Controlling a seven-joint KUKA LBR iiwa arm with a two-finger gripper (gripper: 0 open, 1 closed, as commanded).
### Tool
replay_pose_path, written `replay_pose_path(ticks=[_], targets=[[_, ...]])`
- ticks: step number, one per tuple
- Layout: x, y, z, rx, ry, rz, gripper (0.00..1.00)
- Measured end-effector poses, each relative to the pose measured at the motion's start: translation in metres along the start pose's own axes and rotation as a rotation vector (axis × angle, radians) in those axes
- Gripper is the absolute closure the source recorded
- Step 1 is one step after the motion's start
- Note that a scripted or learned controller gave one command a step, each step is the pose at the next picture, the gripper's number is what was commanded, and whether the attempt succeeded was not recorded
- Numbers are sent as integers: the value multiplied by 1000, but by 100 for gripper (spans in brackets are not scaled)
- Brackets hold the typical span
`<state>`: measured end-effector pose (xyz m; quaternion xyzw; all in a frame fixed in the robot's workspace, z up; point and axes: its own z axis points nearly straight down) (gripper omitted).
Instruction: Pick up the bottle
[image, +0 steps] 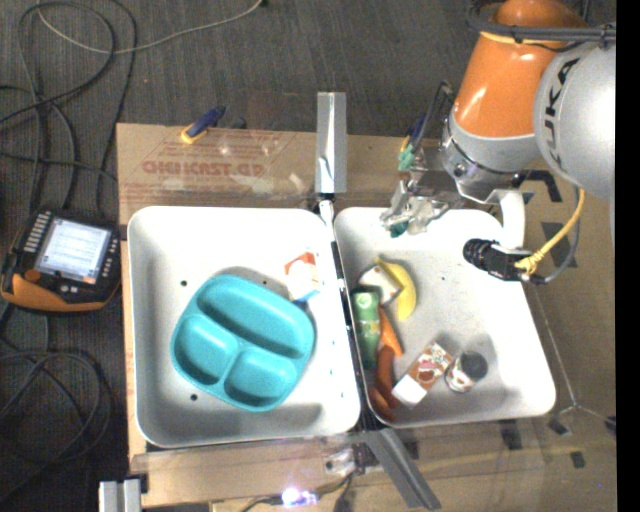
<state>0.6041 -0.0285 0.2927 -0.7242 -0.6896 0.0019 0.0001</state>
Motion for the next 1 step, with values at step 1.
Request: replay_pose_path(ticks=[1], targets=[[25,-21,-14,-3,2,-23,100]])
